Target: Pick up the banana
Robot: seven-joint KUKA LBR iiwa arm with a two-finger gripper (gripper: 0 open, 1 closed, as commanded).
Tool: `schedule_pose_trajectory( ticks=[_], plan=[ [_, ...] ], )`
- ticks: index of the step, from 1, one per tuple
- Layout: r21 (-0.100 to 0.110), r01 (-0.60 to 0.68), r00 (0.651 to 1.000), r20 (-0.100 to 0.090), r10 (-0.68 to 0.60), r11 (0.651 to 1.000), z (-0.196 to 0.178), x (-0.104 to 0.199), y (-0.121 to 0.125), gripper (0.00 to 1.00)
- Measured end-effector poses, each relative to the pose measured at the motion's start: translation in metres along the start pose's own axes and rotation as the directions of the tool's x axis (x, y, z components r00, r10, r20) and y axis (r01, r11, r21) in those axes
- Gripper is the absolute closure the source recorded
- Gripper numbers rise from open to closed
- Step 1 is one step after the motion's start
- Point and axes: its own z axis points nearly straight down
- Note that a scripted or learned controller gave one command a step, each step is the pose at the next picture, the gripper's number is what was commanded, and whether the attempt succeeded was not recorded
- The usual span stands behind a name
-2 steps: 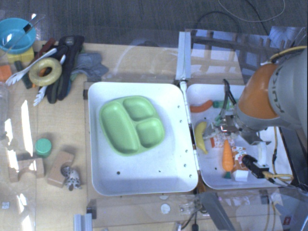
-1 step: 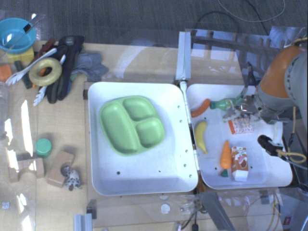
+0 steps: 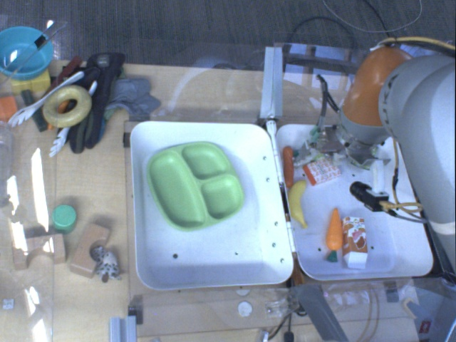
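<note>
Grey arm (image 3: 420,112) reaches over right bin (image 3: 413,262); left bin (image 3: 206,262) holds green divided tray (image 3: 196,184). Gripper (image 3: 329,144) at right bin's far end, can't tell its state. Banana (image 3: 296,204) lies by that bin's left wall, near red sausage (image 3: 288,164), carrot (image 3: 333,231), small carton (image 3: 355,242).

The arm (image 3: 420,112) is a thick, rounded grey tube with an orange band (image 3: 370,84) above the wrist. Thin black cables (image 3: 324,102) run beside the orange band, and a black fitting with yellowish wires (image 3: 377,198) sits below it
</note>
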Motion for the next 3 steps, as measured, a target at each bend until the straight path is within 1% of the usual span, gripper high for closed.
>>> schedule_pose_trajectory(
  ticks=[1, 2, 3],
  plan=[
    [0.017, 0.081, 0.997, -0.002, -0.081, 0.997, -0.102, -0.083, -0.066, 0.00],
    [0.022, 0.004, 1.000, -0.004, -0.004, 1.000, -0.008, -0.007, -0.022, 0.00],
    [-0.015, 0.251, 0.968, 0.010, -0.251, 0.968, -0.003, 0.002, -0.084, 0.00]
  ],
)
